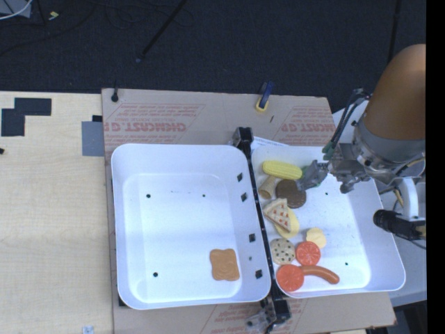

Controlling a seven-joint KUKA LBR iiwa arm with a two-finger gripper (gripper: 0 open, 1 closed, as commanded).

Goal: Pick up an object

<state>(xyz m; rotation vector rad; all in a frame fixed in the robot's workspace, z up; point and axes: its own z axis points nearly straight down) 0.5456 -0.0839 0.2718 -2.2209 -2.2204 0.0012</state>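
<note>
Two shallow white bins sit side by side on a cardboard sheet (pixel 174 117) laid over a pale wooden tabletop (pixel 49 207). The robot arm (pixel 396 110), grey with an orange band, reaches in from three o'clock, and its pincer (pixel 313 175) hangs over the upper part of the right bin (pixel 375 256), just beside the yellow corn cob (pixel 281 169) at the bin's eleven o'clock. Nothing is visibly gripped, and whether the pincer is spread or closed cannot be told from this slanted view.

Almost all the toy food is crowded against the right bin's left wall, probably where it slid or was dropped: below the corn lies a brown round piece (pixel 290 193), then a pizza slice (pixel 280 216), a speckled cookie (pixel 282 250), a small yellow piece (pixel 316 237), two red tomato slices (pixel 307 253), and a sausage (pixel 321 275) at about six o'clock. Judging by position, the corn or the brown piece seems the likeliest target.

The left bin (pixel 139 165) holds a single slice of toast (pixel 224 264) at its five o'clock.

A blue and yellow clamp (pixel 263 97) pins the cardboard at twelve o'clock. Dark carpet (pixel 208 33) and loose cables fill the room beyond.
</note>
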